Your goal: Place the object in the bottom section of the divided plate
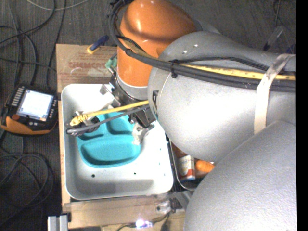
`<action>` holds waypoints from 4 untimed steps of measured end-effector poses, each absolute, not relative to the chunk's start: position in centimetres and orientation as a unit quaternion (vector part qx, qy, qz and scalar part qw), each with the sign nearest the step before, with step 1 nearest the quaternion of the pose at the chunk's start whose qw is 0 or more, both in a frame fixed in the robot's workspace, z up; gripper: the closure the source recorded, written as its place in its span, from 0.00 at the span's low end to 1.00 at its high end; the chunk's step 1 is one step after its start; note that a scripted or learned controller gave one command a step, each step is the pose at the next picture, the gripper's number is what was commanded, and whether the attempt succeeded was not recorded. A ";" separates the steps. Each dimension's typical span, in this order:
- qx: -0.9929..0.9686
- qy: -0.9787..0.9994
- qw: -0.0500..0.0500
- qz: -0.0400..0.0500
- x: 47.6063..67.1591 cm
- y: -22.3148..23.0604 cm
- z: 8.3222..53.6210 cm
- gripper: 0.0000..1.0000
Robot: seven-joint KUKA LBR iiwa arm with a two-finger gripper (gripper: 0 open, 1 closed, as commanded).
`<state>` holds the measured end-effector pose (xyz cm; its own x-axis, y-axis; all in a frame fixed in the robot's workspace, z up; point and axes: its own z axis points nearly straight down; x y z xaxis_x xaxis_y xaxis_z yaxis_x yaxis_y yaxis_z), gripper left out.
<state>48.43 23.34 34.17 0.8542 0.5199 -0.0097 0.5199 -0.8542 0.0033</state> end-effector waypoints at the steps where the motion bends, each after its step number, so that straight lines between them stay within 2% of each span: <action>1: 0.963 0.268 0.003 -0.004 48.4 23.3 34.2 0.00; 3: 0.963 0.268 0.003 -0.004 48.4 23.3 34.2 0.00; 4: 0.988 0.154 0.003 -0.005 51.5 19.4 24.9 0.00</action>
